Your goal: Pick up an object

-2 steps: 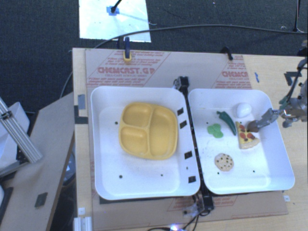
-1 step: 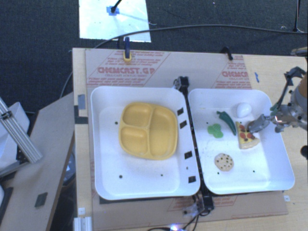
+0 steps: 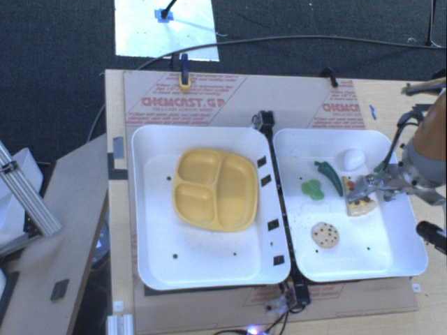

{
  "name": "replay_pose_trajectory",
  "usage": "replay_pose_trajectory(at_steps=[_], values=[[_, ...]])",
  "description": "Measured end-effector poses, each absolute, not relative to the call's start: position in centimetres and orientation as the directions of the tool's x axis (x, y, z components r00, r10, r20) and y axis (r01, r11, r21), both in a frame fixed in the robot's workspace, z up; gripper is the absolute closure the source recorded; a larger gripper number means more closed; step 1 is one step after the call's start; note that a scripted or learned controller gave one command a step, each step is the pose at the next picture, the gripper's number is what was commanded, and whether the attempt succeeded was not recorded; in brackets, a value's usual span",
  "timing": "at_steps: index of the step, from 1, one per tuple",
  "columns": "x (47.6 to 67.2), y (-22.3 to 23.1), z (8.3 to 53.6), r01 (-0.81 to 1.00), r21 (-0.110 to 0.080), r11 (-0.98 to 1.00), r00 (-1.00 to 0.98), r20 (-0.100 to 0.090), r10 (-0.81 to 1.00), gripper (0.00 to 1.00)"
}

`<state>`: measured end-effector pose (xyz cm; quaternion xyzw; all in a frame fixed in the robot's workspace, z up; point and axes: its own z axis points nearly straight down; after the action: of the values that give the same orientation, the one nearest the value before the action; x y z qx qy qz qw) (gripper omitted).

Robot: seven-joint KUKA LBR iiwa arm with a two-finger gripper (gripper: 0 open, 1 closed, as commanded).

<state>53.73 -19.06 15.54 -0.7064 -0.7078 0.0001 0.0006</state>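
Pizza slice (image 3: 362,206), a toy one by its look, lies in the right bin (image 3: 401,253), touching or just under the tip of the hand (image 3: 364,187); whether the hand has closed on it cannot be told. It is probably light, stiff plastic, best pinched across its thin edges. Around it sit one white egg (image 3: 352,159), one green pepper (image 3: 329,176), one broccoli piece (image 3: 313,189) and one cookie (image 3: 325,235). One yellow divided plate (image 3: 215,189) fills the left bin (image 3: 150,208): two bins on the desk (image 3: 279,89).
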Motion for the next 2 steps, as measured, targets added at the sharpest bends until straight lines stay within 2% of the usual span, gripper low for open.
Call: replay_pose_trajectory(at_steps=[1, 2], values=[[54.1, -19.8, 11.1, 1.0, 0.0, 0.001, -0.001, 0.0, 1.0, 0.0], [54.2, -19.8, 12.3, 1.0, 0.004, 0.001, -0.001, -0.002, 1.0, 1.0]])
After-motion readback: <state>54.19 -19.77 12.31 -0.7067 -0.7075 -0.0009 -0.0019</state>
